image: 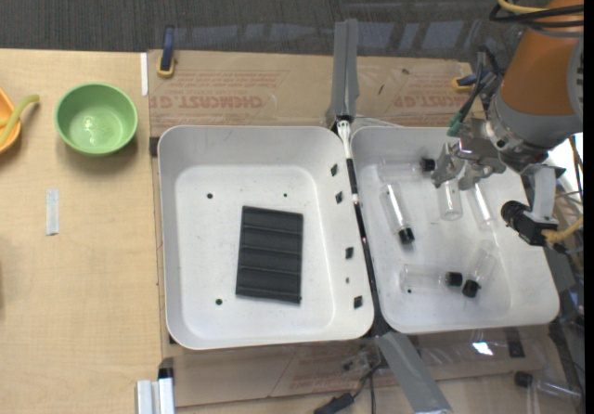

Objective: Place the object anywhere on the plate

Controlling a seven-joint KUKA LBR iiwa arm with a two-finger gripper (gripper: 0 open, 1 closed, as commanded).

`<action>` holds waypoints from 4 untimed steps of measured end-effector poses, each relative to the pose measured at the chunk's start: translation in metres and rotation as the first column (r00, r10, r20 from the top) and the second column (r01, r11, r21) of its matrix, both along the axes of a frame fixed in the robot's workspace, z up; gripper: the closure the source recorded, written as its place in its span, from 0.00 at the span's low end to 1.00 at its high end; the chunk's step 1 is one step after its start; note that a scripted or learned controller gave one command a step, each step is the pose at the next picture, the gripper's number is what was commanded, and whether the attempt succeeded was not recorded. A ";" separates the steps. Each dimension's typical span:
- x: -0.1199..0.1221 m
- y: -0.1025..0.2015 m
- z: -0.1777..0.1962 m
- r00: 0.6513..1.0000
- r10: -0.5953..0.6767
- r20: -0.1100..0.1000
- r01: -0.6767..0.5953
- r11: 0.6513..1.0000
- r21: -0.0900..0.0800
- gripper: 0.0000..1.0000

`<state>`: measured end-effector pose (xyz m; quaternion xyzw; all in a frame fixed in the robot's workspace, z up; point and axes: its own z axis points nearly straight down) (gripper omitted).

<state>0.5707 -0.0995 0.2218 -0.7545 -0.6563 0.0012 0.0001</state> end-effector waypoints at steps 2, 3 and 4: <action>0.088 0.109 -0.006 0.876 0.482 0.002 -0.482 0.876 0.000 1.00; 0.089 0.113 0.024 0.870 0.493 0.002 -0.493 0.870 0.000 1.00; 0.088 0.227 0.014 0.749 0.663 0.001 -0.663 0.749 0.000 1.00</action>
